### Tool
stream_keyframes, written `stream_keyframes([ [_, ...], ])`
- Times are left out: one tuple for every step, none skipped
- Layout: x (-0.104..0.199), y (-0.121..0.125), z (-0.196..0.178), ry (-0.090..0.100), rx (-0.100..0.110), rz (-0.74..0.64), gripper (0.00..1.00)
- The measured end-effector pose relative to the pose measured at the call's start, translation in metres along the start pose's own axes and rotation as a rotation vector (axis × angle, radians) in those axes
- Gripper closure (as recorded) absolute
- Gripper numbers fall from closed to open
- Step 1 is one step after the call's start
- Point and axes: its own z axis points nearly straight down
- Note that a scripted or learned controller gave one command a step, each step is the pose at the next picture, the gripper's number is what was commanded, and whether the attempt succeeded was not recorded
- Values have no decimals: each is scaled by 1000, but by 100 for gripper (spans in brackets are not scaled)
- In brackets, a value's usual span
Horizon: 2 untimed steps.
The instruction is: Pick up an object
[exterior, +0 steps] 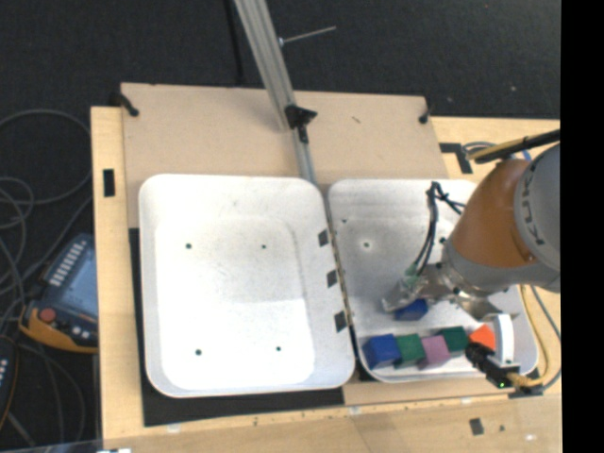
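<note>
Where tool (406,300) hangs: two blue blocks (381,350), one green (411,348), one purple (435,348).

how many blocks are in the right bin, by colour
blue block: 2
green block: 2
pink block: 1
orange block: 1
total: 6, all in the right bin, near its front edge

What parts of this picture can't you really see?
- Pincer: too small and blurred in the camera view to tell if it grips the blue piece beside it.
- Right bin: its right side is hidden under the arm.
- Orange object: partly covered by the arm, shape unclear.
- Handheld controller: blurred and partly in shadow.
</note>
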Motion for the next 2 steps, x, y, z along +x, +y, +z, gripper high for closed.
stream_keyframes([
  [75, 26, -93, 4, -1, -17, 100],
  [148, 87, -88, 6, 5, -18, 100],
])
